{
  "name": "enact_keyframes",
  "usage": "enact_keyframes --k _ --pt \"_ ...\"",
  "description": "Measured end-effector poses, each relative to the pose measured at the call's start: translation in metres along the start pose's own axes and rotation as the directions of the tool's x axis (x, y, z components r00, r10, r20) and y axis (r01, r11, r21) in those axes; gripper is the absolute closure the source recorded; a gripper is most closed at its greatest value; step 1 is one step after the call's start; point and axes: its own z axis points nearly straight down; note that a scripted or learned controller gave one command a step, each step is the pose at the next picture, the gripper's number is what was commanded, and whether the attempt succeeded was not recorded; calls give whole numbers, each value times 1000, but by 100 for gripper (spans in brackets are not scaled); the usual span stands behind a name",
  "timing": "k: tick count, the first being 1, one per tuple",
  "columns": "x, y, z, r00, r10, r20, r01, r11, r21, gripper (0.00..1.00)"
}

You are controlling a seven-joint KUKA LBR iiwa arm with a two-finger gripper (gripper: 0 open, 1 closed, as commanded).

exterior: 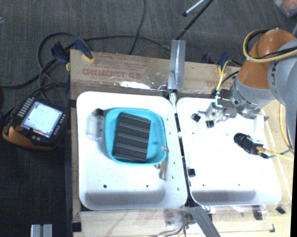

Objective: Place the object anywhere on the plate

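Resting on the turquoise plate [158, 128] in the left bin [84, 186] is the object [132, 136], a dark grey rectangular block with raised ribs running across its top face. It lies flat, tilted slightly off the bin's axes, and covers most of the plate's centre; the plate's glossy, rounded-square rim shows on all sides around it. Just beside the plate's left edge lies a clear plastic bottle [94, 123], translucent and cylindrical, touching or nearly touching the rim. A small metallic piece [162, 170] sits against the bin's right wall, below the plate's lower right corner.

Both bins are shallow, smooth white plastic with rounded corners. The right bin [234, 191] has a matte white floor with a few small dark specks.

The gripper [209, 116] hangs over the upper left part of the right bin, well apart from the plate and the block. Its two short dark-tipped fingers stand spread, with bare white floor visible between them; nothing is held. Behind it the arm's metal wrist flange leads to the orange band [260, 54] and grey link. A black cylindrical fitting [245, 142] with a yellow cable sits over the right bin.

A handheld controller [38, 121] with a lit screen lies on the dark carpet at left.
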Motion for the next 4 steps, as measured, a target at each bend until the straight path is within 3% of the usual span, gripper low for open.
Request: enact_keyframes --k 1,2,3,4 --pt "0 0 0 1000 0 0 0 1000 0 0" --pt "-13 -58 -14 993 116 -5 -116 993 2 0" --pt "-55 -117 -50 968 252 -4 -252 968 3 0" --pt "-54 -117 -50 968 252 -4 -252 968 4 0"
